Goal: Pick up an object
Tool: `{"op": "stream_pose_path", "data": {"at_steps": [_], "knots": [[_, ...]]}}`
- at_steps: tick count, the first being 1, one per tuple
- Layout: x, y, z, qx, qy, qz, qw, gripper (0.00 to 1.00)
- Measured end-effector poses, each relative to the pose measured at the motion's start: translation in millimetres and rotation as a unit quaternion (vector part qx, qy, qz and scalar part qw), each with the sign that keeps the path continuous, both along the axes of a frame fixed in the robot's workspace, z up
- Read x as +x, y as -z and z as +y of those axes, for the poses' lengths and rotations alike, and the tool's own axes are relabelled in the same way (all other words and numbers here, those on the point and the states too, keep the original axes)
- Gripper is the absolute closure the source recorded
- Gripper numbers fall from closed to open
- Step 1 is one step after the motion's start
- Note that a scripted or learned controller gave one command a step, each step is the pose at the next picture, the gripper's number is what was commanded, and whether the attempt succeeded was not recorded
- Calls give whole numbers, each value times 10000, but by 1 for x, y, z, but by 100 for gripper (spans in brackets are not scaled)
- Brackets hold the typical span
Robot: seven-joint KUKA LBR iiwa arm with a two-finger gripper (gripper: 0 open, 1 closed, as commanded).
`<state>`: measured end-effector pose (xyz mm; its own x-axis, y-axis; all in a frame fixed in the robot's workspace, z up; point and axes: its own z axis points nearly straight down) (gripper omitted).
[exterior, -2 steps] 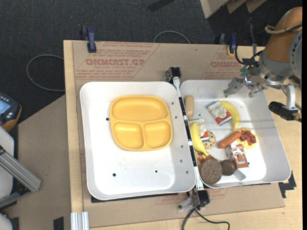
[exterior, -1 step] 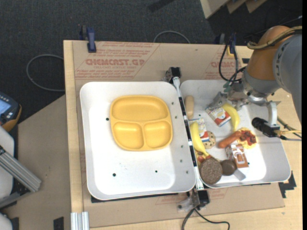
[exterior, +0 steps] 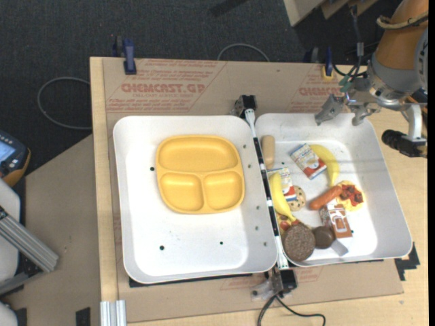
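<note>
While arm (exterior: pixel 401 39) hangs above right bin (exterior: pixel 380 148) | yellow tray (exterior: pixel 200 172) in left bin (exterior: pixel 136 182)

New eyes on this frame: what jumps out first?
The yellow tray, with three compartments, sits alone in the left bin. The right bin holds a jumble of toy food, including two bananas and a brown disc. The end effector hangs over that bin's far edge, holding nothing that I can see.
</note>
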<state>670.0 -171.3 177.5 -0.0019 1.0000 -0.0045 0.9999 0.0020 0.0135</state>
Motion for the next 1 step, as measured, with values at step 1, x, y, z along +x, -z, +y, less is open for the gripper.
{"op": "stream_pose_path", "data": {"at_steps": [1], "knots": [[-38, 95, 30, 33, 16, 56, 10000, 0]]}}
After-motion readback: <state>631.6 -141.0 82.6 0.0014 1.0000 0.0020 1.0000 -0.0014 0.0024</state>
